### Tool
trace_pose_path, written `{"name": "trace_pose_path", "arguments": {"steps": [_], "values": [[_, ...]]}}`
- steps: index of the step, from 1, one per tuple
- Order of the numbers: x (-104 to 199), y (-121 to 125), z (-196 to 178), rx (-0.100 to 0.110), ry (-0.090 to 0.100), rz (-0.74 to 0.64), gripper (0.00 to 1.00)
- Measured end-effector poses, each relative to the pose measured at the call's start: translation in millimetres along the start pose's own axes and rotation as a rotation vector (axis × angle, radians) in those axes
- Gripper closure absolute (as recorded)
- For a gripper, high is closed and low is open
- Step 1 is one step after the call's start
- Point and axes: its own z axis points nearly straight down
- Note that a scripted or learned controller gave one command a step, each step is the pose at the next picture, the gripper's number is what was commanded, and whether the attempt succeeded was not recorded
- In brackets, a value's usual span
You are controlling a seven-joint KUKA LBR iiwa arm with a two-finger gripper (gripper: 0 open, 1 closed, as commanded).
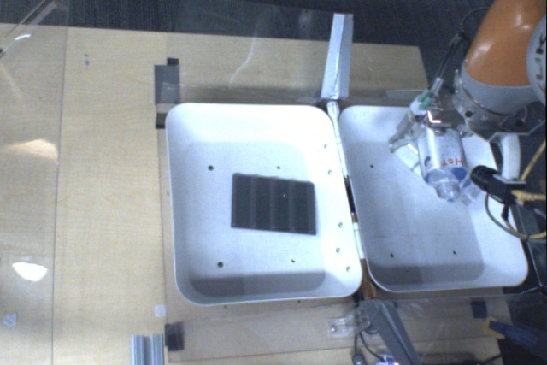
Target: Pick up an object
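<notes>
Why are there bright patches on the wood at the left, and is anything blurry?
In the camera view, the patches look like light reflected off a clear sheet over the bench; the white bins are evenly lit, and the gripper area looks soft.

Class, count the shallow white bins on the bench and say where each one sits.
2. The left bin holds a dark ribbed pad; the right bin lies beside it, under the arm.

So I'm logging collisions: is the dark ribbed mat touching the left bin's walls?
Apart. The camera view shows the dark ribbed mat lying mid-floor of the left bin, white floor visible on every side.
</notes>
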Motion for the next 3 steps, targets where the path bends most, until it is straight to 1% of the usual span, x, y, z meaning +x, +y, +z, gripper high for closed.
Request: {"name": "trace_pose_path", "arguments": {"steps": [1, 2, 3], "values": [[-52.6, 9.9, 64.9, 0.0, -0.001, -0.063, 0.0], [-86.8, 25.6, 116.9, -0.013, -0.005, -0.147, 0.0], [-78.7, 23.0, -5.1, -0.005, -0.003, -0.158, 0.0]]}}
